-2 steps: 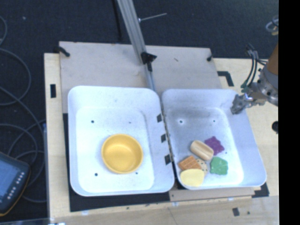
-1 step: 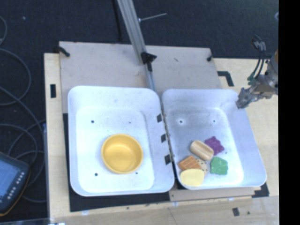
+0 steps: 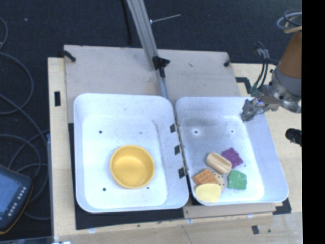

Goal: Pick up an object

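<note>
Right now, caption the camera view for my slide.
Gripper over right bin; yellow bowl in left bin.

One fixed overhead camera, slanting down on both white bins [image 3: 127, 103], arm [image 3: 289, 70] entering from right.

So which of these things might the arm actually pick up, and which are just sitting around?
Could be picked:
- round yellow bowl, left bin
- tan bread-roll toy, purple lumpy toy, green lumpy toy, orange waffle-like piece, pale yellow wedge, right bin

Just lying about:
- slanted metal pole
- black cables
- dark handheld screen
</note>
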Robot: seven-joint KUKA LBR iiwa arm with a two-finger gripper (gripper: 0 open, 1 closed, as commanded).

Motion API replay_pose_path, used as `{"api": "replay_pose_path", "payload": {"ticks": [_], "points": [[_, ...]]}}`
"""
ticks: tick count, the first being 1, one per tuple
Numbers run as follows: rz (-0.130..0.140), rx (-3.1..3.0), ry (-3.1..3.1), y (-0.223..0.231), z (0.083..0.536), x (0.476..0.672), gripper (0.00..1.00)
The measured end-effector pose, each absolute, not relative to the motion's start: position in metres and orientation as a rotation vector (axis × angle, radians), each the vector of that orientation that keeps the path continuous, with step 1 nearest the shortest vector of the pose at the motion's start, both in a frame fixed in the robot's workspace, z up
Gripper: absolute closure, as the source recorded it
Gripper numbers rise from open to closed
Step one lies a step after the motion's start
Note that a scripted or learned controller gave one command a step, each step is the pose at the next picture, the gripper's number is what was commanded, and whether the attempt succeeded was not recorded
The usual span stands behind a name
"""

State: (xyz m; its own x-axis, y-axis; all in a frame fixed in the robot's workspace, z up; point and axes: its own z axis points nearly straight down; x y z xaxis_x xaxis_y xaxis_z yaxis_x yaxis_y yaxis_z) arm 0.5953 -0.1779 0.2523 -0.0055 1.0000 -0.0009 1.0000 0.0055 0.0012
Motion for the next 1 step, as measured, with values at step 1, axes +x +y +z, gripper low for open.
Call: {"api": "replay_pose_path", "payload": {"ticks": [1], "points": [[-0.001, 2.215, 2.226, -0.1311, 0.2421, 0.5913, 1.0]]}}
